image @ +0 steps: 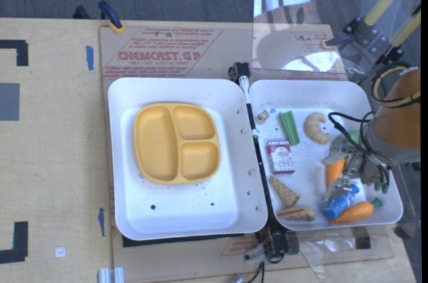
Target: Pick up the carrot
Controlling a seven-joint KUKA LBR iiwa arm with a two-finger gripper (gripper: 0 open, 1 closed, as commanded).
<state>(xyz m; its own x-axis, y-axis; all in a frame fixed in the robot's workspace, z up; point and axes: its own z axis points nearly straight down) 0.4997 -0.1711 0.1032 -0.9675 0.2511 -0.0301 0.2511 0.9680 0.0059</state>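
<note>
Carrot (356, 211): orange, tapered, lying flat

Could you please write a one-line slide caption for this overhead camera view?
KUKA gripper poised low in the right bin near an orange carrot; a yellow divided plate sits in the left bin.

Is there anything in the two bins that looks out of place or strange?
Nothing looks spilled or broken. The yellow divided plate sits alone in the left bin, while the right bin holds all the toy food loosely scattered. The gripper is low among the items, beside an orange carrot piece.
</note>
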